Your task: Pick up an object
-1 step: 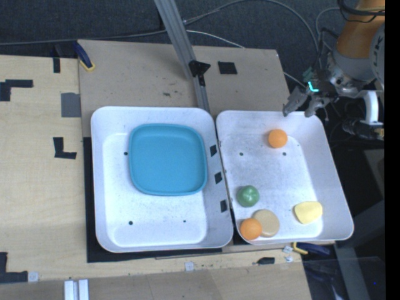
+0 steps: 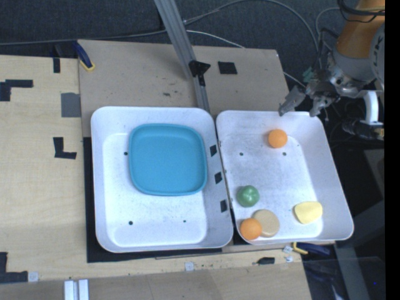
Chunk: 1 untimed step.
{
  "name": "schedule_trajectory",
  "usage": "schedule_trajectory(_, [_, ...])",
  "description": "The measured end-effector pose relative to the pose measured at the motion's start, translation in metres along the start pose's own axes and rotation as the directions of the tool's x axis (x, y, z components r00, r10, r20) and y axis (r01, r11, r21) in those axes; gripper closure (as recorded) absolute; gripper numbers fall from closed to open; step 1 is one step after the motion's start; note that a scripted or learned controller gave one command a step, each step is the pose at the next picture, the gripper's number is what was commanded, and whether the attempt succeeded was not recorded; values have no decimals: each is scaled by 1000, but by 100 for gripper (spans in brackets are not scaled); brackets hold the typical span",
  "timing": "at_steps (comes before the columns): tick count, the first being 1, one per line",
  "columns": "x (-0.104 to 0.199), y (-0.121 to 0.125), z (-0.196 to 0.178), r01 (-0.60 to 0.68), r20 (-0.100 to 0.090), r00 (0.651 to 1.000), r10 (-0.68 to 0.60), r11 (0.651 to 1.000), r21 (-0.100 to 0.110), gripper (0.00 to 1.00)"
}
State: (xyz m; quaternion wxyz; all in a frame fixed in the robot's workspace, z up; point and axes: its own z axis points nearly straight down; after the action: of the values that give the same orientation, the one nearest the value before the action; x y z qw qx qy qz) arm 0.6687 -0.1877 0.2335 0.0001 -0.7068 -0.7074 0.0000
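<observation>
At right bin (image 2: 325, 167) far corner: gripper (image 2: 301, 104), fingers seemingly apart, nothing between.

No legible text, labels, brand marks, numbers or signs are present on any surface. The black tape patches (image 2: 227, 68) on the counter (image 2: 37, 161) are blank. The bins and their contents carry no markings.

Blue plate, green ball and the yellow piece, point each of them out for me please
blue plate (image 2: 167, 159), camera view, centre of its flat face.
green ball (image 2: 248, 196), camera view, middle of its top.
yellow piece (image 2: 308, 212), camera view, its middle.
</observation>
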Motion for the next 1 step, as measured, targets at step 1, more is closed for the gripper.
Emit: schedule_trajectory(1, [5,8,52,0,-1,1000,0,1000,5,0])
